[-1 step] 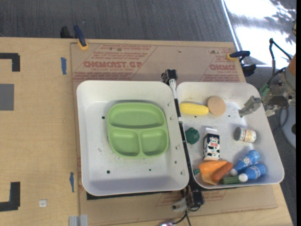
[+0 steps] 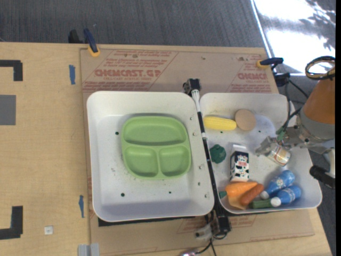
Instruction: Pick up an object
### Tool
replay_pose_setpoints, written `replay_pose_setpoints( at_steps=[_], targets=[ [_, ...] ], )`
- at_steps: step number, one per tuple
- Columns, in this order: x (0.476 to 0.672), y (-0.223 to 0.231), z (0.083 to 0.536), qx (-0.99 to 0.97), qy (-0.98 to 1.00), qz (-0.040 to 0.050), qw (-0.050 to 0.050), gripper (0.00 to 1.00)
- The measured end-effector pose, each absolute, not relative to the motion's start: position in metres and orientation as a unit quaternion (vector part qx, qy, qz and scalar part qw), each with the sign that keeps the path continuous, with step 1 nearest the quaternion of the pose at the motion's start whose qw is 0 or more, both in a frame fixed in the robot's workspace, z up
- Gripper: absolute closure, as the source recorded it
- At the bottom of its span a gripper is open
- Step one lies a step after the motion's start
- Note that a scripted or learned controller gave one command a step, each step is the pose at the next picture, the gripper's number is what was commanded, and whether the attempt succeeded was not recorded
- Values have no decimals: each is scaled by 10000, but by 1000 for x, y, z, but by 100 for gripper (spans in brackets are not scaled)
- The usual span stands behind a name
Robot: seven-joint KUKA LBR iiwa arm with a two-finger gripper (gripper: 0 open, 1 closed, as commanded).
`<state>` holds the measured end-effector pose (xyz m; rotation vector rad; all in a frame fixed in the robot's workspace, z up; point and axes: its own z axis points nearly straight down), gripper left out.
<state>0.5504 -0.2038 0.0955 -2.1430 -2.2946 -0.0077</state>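
The grey arm with the orange band reaches in from the right, and its metal end effector [image 2: 274,147] hangs low over the right-hand shallow white bin [image 2: 314,196] on the worktop, just beside a small cow-patterned carton [image 2: 240,166]; whether it grips anything I cannot tell. Near it lie a yellow plastic corn cob [image 2: 219,123], an orange plastic carrot [image 2: 243,191] and a blue bottle [image 2: 282,188]. This looks like the approach step, and the next move calls for settling over one item and closing squarely.

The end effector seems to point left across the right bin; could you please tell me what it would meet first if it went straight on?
Probably the milk carton, left of the end effector. Depth is unclear, so it may pass above.
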Motion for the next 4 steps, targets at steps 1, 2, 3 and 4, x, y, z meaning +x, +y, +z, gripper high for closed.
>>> replay_pose_setpoints(
  at_steps=[1, 2, 3, 4],
  targets=[
    [550, -206, 105, -6832, -7302, -14, -12, 100],
    [494, -157, 152, -8326, -5538, 5, 23, 100],
    [480, -88, 184, -8942, -4477, 0, 4, 100],
    [480, -88, 184, -8942, -4477, 1, 3, 0]
  ],
)
